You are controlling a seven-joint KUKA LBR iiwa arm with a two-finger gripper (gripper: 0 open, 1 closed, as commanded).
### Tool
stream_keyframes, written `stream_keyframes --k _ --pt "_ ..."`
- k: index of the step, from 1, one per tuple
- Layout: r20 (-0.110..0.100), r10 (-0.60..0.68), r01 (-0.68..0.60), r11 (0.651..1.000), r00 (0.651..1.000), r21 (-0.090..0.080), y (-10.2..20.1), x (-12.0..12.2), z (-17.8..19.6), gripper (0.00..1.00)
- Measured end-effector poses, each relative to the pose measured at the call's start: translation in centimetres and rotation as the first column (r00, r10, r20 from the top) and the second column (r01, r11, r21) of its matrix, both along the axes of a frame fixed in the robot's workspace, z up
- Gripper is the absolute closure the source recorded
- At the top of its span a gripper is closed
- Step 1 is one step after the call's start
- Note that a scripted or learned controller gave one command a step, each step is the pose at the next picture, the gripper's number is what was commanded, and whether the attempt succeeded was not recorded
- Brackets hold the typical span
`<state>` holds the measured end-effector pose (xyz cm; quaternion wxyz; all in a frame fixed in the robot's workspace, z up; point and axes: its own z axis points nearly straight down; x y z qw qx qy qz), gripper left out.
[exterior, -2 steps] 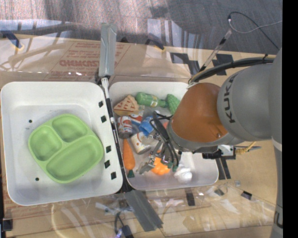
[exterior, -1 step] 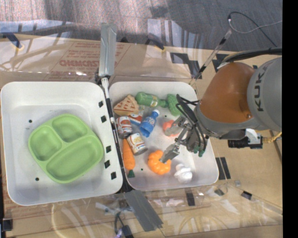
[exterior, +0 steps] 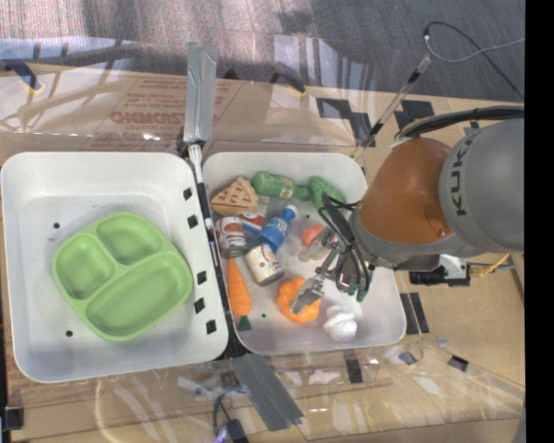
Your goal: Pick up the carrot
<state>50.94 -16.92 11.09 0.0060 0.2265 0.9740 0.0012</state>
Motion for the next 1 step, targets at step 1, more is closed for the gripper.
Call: stream_keyframes --k 1 --pt "-0.007 -0.379 0.379 0.926 0.926 0.001 -0.15 4.34 -1.70 0.00"
